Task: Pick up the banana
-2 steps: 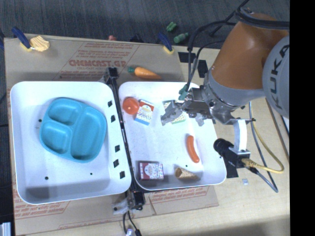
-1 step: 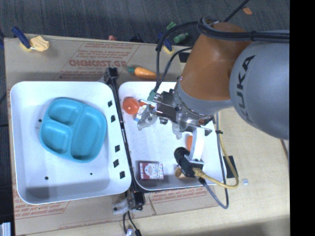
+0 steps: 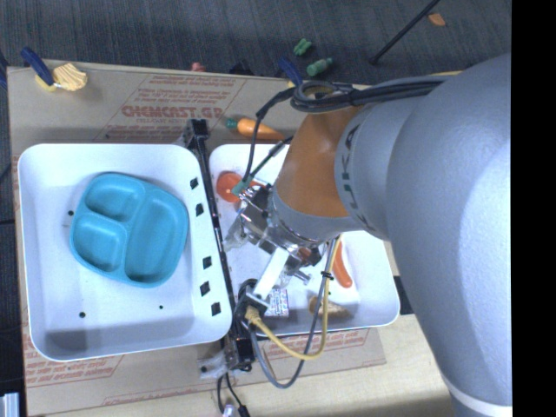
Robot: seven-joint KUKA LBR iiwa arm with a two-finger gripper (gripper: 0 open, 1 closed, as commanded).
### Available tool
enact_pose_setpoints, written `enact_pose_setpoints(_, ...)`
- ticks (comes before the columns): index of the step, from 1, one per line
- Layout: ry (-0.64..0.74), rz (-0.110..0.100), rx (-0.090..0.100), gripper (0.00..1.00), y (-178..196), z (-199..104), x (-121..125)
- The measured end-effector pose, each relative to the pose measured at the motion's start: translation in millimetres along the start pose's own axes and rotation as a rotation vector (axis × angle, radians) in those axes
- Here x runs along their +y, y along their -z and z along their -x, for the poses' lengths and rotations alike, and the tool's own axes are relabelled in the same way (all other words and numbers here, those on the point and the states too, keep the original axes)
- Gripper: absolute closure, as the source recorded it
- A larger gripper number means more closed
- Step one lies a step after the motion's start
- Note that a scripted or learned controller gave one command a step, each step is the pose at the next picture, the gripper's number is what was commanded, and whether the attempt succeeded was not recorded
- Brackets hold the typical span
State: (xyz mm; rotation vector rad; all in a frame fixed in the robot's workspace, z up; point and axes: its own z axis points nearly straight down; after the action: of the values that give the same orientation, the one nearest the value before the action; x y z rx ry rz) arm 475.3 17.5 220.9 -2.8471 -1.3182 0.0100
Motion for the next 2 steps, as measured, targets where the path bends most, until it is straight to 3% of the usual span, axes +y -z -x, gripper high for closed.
enact_pose_setpoints(1, 0.343, 0.004, 0.002, 0.0, 98.3, -12.6, -10.4)
enact_pose_setpoints(2, 0.182, 0.004, 0.001, 0.0, 88.7, -59.7, -17.8)
